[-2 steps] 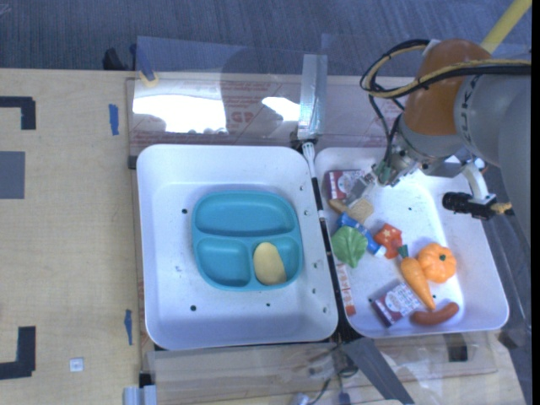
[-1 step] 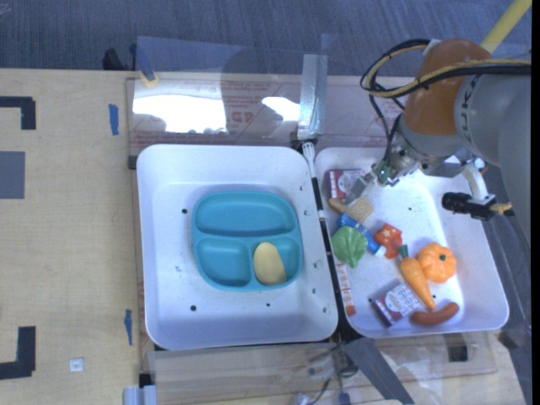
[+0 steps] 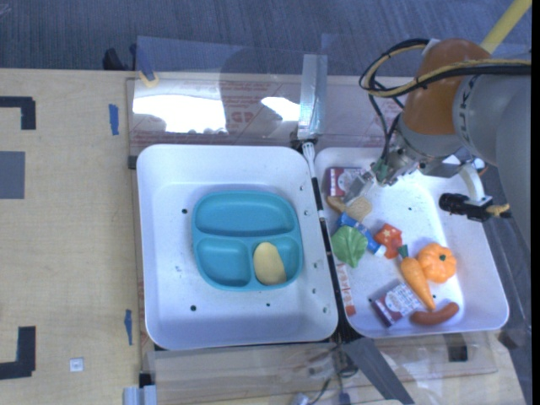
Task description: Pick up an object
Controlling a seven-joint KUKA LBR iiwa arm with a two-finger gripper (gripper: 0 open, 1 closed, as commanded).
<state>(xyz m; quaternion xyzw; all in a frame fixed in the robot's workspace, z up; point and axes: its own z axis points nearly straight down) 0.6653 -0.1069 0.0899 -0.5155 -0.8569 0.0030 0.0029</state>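
Camera view has your gripper (image 3: 377, 175) down in the back-left part of the right bin (image 3: 485, 298), and honestly you can't tell whether it's open or closed from up here. Right below it sit a tan block (image 3: 358, 207) and a dark red packet (image 3: 342, 180); further out you've got a green leafy thing (image 3: 349, 245), a carrot (image 3: 417, 283), a small pumpkin (image 3: 438, 261) and a sausage (image 3: 434, 314). Over in the left bin (image 3: 160, 251), a yellow lemon-looking piece (image 3: 269, 263) rests in the blue tray (image 3: 245, 216).
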